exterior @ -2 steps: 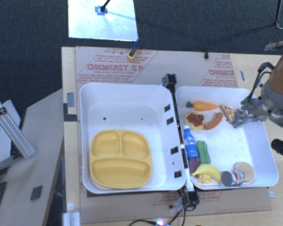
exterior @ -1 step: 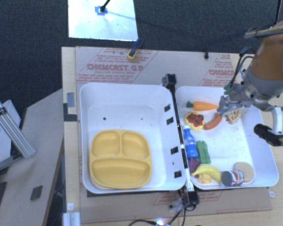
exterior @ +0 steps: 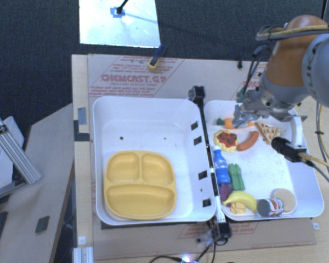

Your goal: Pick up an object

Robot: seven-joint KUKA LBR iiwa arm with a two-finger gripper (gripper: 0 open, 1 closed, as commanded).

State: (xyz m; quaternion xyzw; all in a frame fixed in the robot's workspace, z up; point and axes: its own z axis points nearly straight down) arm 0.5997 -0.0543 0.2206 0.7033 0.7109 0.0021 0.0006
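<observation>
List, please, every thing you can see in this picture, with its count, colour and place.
tray: 1, yellow, left bin
pizza: 1, red-yellow, right bin, far end
sausage: 1, red, beside pizza
pizza slice: 1, orange, right bin, far end
bottle: 1, blue, right bin, by divider
green vegetable: 1, green, beside bottle
banana: 1, yellow, right bin, near end
can: 1, red-white, near banana
cookie: 1, tan, near can
bins: 2, white, side by side
arm: 1, grey-orange, from right
hand: 1, grey, above right bin's far end
</observation>
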